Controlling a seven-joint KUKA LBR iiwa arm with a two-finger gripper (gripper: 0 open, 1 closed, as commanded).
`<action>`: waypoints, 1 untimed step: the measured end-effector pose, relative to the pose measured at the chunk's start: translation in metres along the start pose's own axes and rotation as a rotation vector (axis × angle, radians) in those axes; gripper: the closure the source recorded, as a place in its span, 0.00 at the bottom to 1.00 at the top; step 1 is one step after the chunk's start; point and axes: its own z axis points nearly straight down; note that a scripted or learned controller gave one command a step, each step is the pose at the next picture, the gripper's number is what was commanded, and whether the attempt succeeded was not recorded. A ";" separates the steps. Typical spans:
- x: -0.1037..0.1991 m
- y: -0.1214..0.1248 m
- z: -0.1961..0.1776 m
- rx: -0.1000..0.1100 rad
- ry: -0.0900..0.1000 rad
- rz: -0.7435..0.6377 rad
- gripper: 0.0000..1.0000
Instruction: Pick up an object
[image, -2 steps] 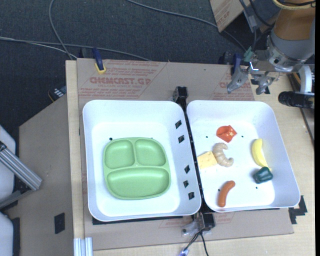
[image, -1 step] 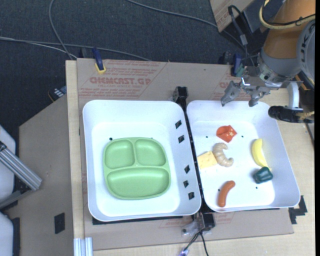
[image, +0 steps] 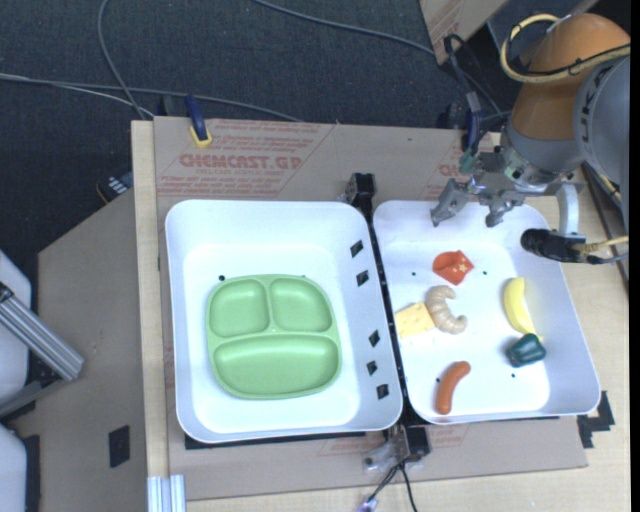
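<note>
My gripper (image: 470, 206) hangs over the far edge of the right bin (image: 560, 400), its two fingers spread apart with nothing between them. Below it in that bin lie a red pepper piece (image: 453, 266), a tan curled shrimp-like toy (image: 447, 308), a yellow cheese wedge (image: 412, 321), a yellow banana (image: 516, 303), a dark green toy (image: 526, 350) and a red-orange sausage (image: 451, 386). The red piece is the nearest thing to the fingers, a little toward the front.
The left bin (image: 190, 330) holds a green divided plate (image: 273, 335). A black clip (image: 360, 188) sits where the bins meet at the back. Cardboard (image: 250, 150) lies under both bins, and cables run across the dark floor behind.
</note>
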 end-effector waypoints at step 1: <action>-0.002 0.000 0.043 0.000 0.000 0.000 0.00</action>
